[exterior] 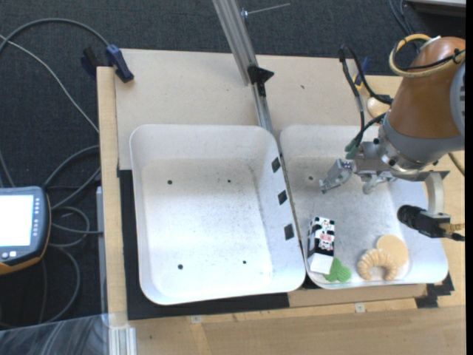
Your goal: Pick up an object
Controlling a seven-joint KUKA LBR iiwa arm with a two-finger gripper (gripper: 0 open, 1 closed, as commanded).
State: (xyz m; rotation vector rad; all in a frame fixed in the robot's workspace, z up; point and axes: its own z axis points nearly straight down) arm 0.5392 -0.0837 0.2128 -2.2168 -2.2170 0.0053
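At right of frame, above the right bin [295,150]: gripper [353,177] with fingers apart, nothing between them. Near lower edge of that bin: small box [321,237], green piece [339,271], croissant [384,259]. Better to centre over one object, well clear of the wall, before descending.

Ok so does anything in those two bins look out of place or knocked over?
Nothing looks spilled or broken. The black-and-white carton, green piece and croissant-shaped toy all crowd the right bin's near edge, the carton lying flat against the divider wall.
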